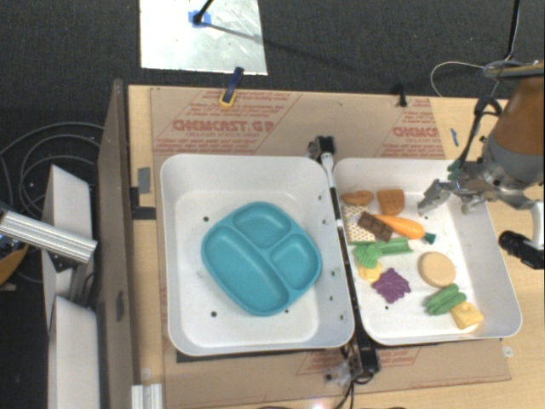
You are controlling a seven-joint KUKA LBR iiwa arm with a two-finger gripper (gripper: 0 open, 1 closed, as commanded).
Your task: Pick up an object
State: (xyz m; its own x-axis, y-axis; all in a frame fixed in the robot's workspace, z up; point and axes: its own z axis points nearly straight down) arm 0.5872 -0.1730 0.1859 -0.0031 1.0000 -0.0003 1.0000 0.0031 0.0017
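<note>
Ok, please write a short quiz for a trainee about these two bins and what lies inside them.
1. True or false: the teal divided tray lies in the right bin.
2. Which item lies closest to the pincer?
A. the yellow block
B. the orange carrot
C. the purple grapes
3. Fill in: the round tan cookie lies in the ____ bin.

Key
1. False: it lies in the left bin.
2. B
3. right
</note>
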